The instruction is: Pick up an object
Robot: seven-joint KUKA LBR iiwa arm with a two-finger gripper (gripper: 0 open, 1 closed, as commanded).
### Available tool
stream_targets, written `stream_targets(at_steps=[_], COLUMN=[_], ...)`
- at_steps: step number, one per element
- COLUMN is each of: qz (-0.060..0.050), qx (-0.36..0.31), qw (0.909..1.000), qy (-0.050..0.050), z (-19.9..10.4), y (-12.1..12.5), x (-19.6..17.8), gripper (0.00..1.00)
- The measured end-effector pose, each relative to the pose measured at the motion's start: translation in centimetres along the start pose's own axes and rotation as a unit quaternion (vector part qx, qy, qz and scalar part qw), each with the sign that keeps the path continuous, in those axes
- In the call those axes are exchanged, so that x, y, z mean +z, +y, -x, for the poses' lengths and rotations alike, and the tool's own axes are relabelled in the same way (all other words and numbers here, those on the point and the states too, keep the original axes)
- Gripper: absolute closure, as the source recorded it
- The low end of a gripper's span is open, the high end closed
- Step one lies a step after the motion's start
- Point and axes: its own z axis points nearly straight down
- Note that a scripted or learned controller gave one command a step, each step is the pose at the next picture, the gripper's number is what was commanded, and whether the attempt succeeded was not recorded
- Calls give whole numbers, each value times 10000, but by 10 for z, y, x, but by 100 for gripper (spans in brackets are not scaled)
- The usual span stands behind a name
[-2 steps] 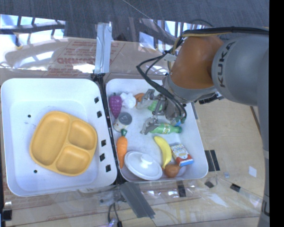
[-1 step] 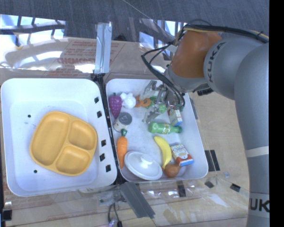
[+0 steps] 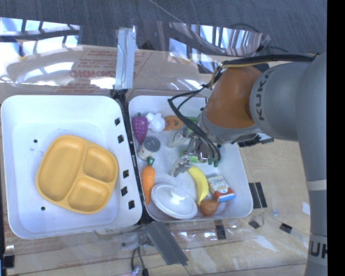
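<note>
My gripper [image 3: 187, 157] hangs over the middle of the right bin [image 3: 236, 160], its metal fingers pointing down-left with a small gap and nothing between them. Just below it lies a yellow banana [image 3: 199, 184]. A white bowl [image 3: 173, 200] sits at the bin's front, an orange carrot [image 3: 148, 183] along the left wall. A purple grape bunch [image 3: 140, 127], a white lump [image 3: 156, 120] and a small orange piece [image 3: 172, 122] lie at the back. A grey-capped bottle [image 3: 149, 146] rests left of the gripper.
The left bin [image 3: 23, 114] holds a yellow divided tray [image 3: 76, 173]. A small carton [image 3: 219, 187] and a brown round item [image 3: 209, 207] lie at the right bin's front right. The arm's orange band [image 3: 233, 96] overhangs the right bin's back right.
</note>
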Motion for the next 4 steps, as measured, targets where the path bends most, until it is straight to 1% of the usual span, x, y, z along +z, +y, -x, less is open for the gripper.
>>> stream_targets(at_steps=[1, 2, 3, 4], qz=[-1, -1, -1, -1], qx=[-259, -293, -296, -318], qw=[9997, 9996, 9996, 9995], qy=[-28, -41, -41, -55], z=[-47, -45, -45, -44], y=[-6, -4, -4, -3], x=[-2, -12, -12, -23], gripper=[0, 100, 0, 100])
